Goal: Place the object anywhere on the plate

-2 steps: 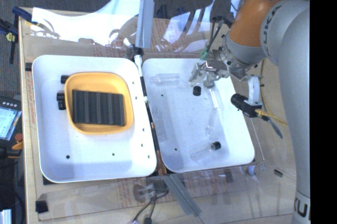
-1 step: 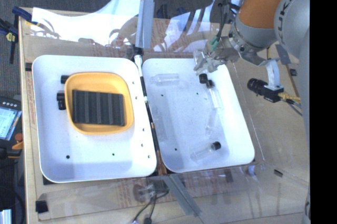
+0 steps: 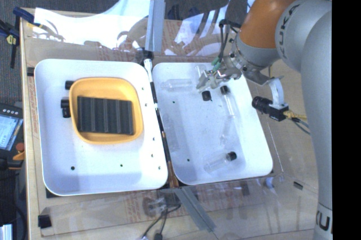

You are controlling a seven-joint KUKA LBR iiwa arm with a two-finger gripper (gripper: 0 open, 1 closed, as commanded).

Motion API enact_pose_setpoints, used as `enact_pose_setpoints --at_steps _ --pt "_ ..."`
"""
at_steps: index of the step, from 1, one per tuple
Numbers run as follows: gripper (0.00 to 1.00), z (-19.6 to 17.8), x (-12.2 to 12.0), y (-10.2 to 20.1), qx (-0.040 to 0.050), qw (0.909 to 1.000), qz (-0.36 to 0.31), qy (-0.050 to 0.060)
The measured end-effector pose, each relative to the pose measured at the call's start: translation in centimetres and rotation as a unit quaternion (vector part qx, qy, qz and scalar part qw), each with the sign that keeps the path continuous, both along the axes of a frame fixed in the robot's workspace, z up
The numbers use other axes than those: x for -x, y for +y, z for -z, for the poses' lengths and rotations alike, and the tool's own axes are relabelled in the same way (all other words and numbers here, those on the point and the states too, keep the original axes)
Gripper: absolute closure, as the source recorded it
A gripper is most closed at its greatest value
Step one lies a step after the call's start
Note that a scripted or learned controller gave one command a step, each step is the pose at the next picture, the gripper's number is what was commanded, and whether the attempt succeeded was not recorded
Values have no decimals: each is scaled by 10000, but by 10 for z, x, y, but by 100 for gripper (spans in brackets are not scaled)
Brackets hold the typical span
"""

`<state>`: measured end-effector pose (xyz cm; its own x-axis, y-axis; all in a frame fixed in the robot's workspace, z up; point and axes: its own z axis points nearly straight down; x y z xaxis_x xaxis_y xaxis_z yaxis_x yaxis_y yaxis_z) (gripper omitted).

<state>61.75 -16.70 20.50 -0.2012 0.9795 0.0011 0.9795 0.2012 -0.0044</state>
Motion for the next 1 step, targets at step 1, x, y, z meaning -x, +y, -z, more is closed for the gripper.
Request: enact_pose_setpoints --at_steps 1 --pt "100 -38 9 28 4 9937 -1116 -22"
